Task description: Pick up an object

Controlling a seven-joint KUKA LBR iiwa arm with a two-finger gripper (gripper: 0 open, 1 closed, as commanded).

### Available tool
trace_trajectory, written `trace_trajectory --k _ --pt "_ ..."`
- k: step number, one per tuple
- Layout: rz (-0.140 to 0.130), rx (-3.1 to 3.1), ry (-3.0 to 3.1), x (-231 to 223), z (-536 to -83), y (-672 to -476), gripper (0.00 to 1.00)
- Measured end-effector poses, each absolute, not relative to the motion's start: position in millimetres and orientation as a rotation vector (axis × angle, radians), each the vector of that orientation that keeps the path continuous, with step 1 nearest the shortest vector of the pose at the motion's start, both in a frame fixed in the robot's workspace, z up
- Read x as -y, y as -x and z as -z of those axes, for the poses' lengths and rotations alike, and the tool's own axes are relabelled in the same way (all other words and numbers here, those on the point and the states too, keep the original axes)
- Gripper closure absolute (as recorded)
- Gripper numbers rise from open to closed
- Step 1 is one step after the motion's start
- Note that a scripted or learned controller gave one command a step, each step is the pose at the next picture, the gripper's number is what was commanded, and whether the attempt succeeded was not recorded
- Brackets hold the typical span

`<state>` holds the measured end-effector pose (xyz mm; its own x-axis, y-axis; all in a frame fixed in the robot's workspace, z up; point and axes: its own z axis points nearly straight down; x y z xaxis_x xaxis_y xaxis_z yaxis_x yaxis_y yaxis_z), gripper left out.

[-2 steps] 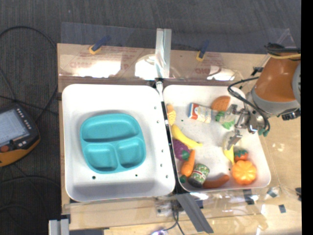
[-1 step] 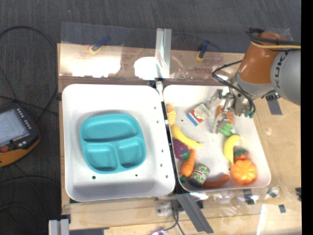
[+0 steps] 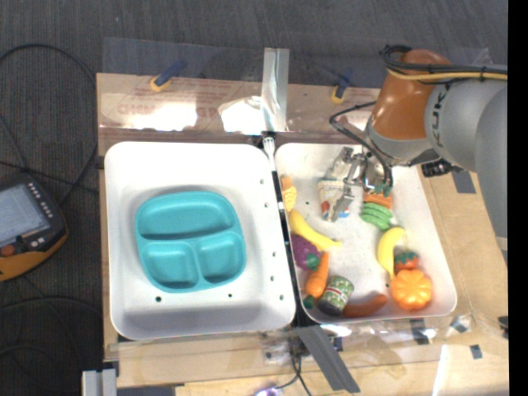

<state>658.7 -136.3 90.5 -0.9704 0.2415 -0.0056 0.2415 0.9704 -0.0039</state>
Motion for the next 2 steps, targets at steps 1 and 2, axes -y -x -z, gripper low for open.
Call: trace_trajectory --k 1,2 --pt "0.001 -3.090 -0.508 124.1 -90.6 -577.3 0.00" --pt "0.002 -3.059 -0.632 95.9 -91.3 -568.6 0.00"
